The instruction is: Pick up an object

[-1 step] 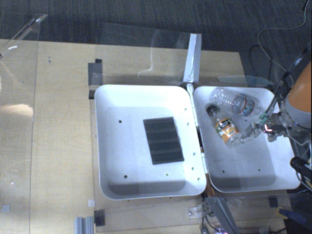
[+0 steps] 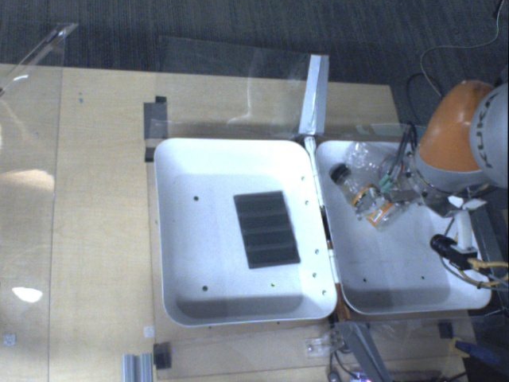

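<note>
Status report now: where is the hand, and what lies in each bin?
Hand low in right bin, on clear plastic bottle. Grip unconfirmed. Black ridged block lies in left bin. Nothing blocking.

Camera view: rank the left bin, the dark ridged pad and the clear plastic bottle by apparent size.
1. Left bin
2. Dark ridged pad, lying inside that bin
3. Clear plastic bottle in the right bin, partly behind the arm, so its full extent is unsure

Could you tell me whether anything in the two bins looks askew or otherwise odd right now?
Nothing looks spilled or damaged. The dark ribbed pad in the left bin lies slightly turned against the bin's edges. In the right bin, a clear plastic bottle lies on its side near the arm, with a small orange item beside it.
</note>
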`<state>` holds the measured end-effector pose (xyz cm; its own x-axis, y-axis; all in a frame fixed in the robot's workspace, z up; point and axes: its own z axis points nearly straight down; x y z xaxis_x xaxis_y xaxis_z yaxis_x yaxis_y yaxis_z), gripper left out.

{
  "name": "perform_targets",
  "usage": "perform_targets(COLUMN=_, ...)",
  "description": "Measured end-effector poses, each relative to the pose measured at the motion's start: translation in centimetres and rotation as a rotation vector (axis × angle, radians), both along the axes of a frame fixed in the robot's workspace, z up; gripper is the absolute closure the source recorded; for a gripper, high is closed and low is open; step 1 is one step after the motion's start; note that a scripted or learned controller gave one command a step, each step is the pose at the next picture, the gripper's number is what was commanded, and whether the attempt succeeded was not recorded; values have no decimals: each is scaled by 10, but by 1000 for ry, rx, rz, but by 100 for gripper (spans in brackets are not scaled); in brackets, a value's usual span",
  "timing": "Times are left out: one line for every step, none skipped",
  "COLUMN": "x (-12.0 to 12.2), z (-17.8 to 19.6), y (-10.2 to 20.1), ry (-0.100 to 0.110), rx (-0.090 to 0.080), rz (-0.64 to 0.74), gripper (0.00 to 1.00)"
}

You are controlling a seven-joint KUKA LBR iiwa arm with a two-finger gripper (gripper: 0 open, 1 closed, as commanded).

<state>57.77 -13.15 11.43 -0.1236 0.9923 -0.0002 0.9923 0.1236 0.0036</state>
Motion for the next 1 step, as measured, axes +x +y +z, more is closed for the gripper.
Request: perform_targets(x=34, z=-18, y=5, ry=34, rx=-1, rz=37, gripper=0)
